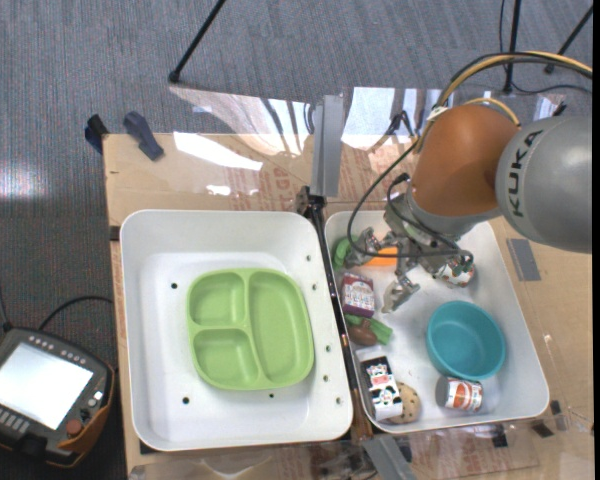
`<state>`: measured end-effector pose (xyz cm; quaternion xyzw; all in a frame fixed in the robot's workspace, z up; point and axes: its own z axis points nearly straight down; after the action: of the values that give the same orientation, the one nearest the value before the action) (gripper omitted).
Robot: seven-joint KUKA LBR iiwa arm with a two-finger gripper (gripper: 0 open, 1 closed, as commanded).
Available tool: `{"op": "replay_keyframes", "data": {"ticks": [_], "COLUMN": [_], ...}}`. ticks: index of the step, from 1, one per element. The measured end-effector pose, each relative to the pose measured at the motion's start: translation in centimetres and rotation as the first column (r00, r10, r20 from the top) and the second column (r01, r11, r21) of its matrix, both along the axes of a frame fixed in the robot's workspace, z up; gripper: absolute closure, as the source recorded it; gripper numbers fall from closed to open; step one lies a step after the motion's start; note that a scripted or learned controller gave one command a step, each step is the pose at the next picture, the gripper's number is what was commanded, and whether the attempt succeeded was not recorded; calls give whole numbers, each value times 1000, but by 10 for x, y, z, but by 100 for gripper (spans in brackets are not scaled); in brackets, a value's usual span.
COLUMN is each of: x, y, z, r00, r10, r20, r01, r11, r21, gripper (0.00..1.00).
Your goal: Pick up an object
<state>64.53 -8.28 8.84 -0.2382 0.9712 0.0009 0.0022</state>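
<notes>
The gripper (408, 280) hangs low over the far left part of the right bin (515, 313) with its fingers spread wide and nothing between them, just right of a small purple carton (357, 295) and near an orange piece (380, 260) and green bits (342, 252) by the bin's left wall. Nearer in that bin lie a teal bowl (465, 340), a can (462, 395), a cookie (407, 403) and a black-and-white carton (380, 385). The left bin (150, 268) holds a green divided plate (250, 328)
</notes>
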Motion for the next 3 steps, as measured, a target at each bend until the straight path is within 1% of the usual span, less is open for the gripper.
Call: {"op": "replay_keyframes", "data": {"ticks": [1,2,3], "x": [-16,0,1], "y": [-25,4,4], "z": [0,0,11], "r00": [1000,1000,1000], "r10": [-26,-11,-12], "r20": [-1,-1,4], "r01": [26,11,12], "r11": [1000,1000,1000], "r21": [-1,0,2], "gripper": [0,0,100]}}
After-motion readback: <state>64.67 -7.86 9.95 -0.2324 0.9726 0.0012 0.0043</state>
